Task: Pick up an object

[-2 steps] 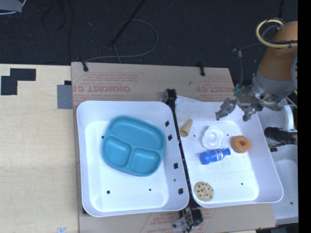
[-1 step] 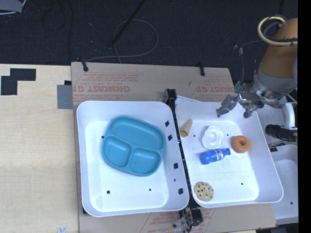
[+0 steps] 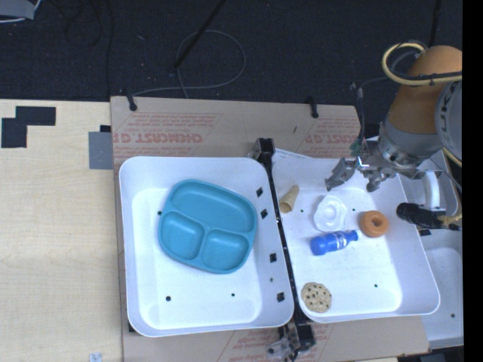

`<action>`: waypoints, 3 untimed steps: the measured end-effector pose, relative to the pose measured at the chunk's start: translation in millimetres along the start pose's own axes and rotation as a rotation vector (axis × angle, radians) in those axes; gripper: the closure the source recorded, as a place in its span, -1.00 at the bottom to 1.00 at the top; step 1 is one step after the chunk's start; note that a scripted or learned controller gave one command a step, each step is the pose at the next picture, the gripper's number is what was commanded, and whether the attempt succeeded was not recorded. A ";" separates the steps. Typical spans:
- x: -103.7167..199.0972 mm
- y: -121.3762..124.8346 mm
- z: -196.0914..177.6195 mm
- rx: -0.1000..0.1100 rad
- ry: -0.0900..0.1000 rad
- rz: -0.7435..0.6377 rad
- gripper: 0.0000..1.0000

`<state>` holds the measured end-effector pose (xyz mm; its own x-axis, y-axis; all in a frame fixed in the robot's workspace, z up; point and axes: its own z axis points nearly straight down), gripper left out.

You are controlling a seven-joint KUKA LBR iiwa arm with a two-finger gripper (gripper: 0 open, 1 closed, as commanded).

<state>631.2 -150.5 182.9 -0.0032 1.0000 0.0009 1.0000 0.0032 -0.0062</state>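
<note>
The right bin (image 3: pixel 411 289) holds a tan cone (image 3: pixel 288 197), a white lumpy object (image 3: pixel 330 213), an orange donut (image 3: pixel 373 223), a blue bottle (image 3: pixel 332 242) lying on its side and a chocolate-chip cookie (image 3: pixel 316 296). My gripper (image 3: pixel 356 179) hangs over the bin's far edge, just above and behind the white object and the donut. Its two fingers are spread open with nothing between them.
A blue divided plate (image 3: pixel 207 225) lies in the left bin (image 3: pixel 143 292). A black divider (image 3: pixel 275 232) runs between the bins. Both bins rest on cardboard (image 3: pixel 226 130). The arm's orange band (image 3: pixel 423 89) stands at the far right.
</note>
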 end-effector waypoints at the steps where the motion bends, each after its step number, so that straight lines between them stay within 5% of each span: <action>1: 2.2 5.1 62.7 0.001 0.001 -0.001 -1.00; 2: 4.0 4.6 97.5 0.000 0.000 -0.001 -1.00; 3: 3.5 5.3 85.3 -0.002 0.000 -0.002 1.00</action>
